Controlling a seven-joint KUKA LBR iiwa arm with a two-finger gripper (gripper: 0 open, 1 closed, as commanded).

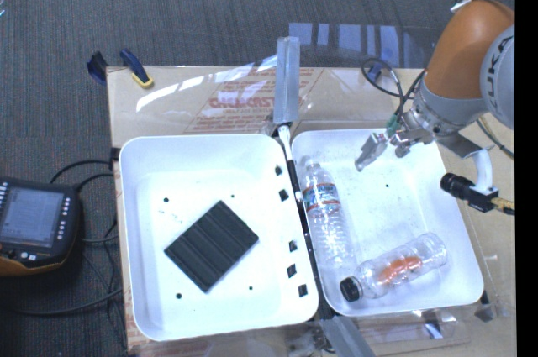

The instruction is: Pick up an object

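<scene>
The right bin [420, 196] holds two clear plastic bottles. One bottle with a printed label [324, 212] lies along the bin's left wall. The other bottle [395, 266], black-capped with something orange inside, lies near the front wall. A black ridged flat pad [211, 245] rests in the left bin [151, 170]. My gripper [384, 149] hangs over the back part of the right bin, open, with nothing between its fingers [368, 153]. It is well apart from both bottles.
A teach pendant [32, 223] with its cable lies on the floor left of the bench. Blue and yellow clamps [126, 66] sit at the bench's back left corner. A row of black clips [290, 221] runs along the wall between the bins.
</scene>
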